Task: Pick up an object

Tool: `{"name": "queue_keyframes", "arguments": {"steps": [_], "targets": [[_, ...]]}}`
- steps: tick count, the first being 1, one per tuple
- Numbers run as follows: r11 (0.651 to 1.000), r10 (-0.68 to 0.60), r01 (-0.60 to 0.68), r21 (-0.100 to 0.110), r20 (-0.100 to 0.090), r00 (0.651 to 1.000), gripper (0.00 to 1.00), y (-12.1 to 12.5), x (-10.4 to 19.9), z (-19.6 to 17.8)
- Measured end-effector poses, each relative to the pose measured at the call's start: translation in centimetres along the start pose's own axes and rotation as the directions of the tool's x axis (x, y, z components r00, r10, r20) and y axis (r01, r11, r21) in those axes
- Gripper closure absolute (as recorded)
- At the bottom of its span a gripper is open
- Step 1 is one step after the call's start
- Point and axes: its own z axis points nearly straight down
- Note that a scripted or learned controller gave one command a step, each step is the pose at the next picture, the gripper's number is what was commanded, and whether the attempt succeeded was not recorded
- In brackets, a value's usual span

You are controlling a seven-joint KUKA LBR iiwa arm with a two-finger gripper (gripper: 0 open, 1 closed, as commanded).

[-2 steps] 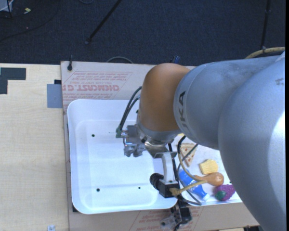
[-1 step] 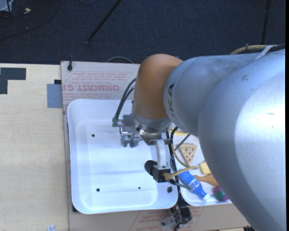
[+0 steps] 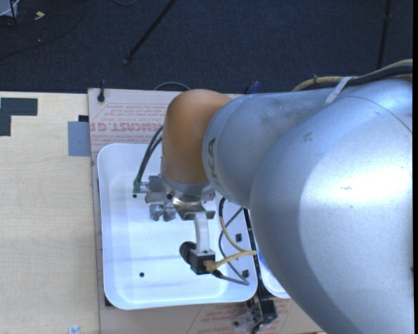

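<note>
Looming over the right side of the left bin (image 3: 118,256): big grey arm (image 3: 320,186), hiding that bin's right wall. Left of the left bin, pale wooden bench (image 3: 35,221), lying bare and flat. Under the left bin and showing past its far edge, cardboard sheet (image 3: 125,117) with red print. Above the left bin's far half, orange band (image 3: 188,138), pointing down into it. Just right of the left bin, a sliver of the right bin (image 3: 273,289), peeking out beneath the arm. Over the middle of the left bin, gripper (image 3: 164,211), hanging low above the white floor. Cannot tell its opening, nor any hold on a thing. Down on the left bin's floor toward the near left corner, small dark speck (image 3: 141,275), well apart from the gripper and too small to name.
</note>
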Motion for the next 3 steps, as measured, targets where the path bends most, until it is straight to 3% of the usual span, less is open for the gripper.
{"name": "queue_keyframes", "arguments": {"steps": [1, 2, 3], "targets": [[1.0, 0.002, -0.002, -0.007, -0.001, 1.0, 1.0, 5.5, 3.5, -1.0], [1.0, 0.0, 0.0, -0.012, -0.005, 1.0, 1.0, -0.1, 4.8, -12.2], [1.0, 0.0, 0.0, -0.019, -0.008, 1.0, 1.0, -6.1, 4.2, -33.8]]}}
